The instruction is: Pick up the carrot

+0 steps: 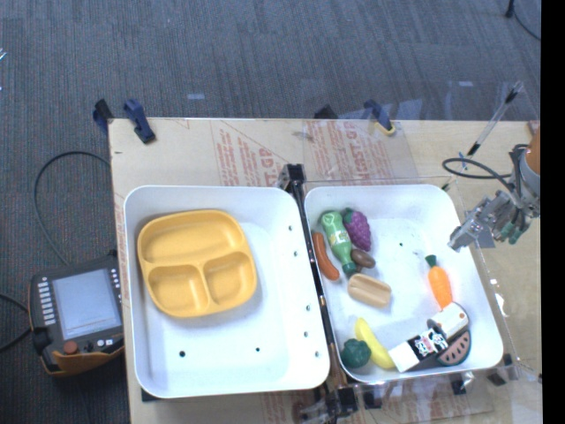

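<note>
Dark grey carpet [265, 51] surrounds the plywood bench [229, 153]; a cabled handheld pendant [78, 310], seemingly, lies left.

The smooth plastic-looking carrot [440, 285] lies in a glossy white plastic bin [459, 210] on a matt wooden bench [221, 153].

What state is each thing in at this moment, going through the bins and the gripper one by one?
carrot: lying in the right bin, not gripped.
gripper: above the right bin's right edge, holding nothing, apart from the carrot.
yellow divided plate: flat in the left bin, nothing on it.
green bottle: lying down beside the grapes.
banana: lying by the broccoli.
</note>
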